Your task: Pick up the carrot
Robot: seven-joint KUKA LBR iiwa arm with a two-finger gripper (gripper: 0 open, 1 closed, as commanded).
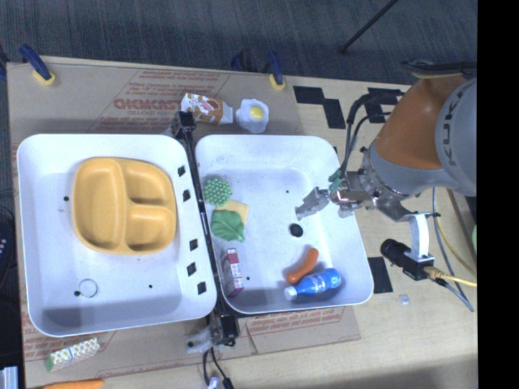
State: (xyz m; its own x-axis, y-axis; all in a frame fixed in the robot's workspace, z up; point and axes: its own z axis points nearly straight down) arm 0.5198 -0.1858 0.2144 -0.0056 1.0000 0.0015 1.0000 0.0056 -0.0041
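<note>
The gripper (312, 202) hangs over the right side of the right bin (268, 148), in the right middle of the frame, reached in from the grey arm (422, 148) with its orange band. The metal fingers (306, 207) point left and a little down; how far apart they stand cannot be told from this angle, and nothing is seen between them.

The carrot (302, 266) lies in the lower right of that bin, tilted, well below the gripper. A blue bottle (314, 285) lies just beneath it, touching or nearly so. A small dark spot (296, 231) sits on the bin floor between the gripper and the carrot.

Along the bin's left side, from top down, lie a green knobbly ball (216, 190), a yellow piece (233, 211), a green leafy thing (228, 226) and a small red packet (233, 270).

The left bin (40, 241) holds a yellow divided plate (126, 204) in its upper half. Above the bins, on the cardboard, lie a small carton (203, 107) and a white and yellow toy (253, 115).
</note>
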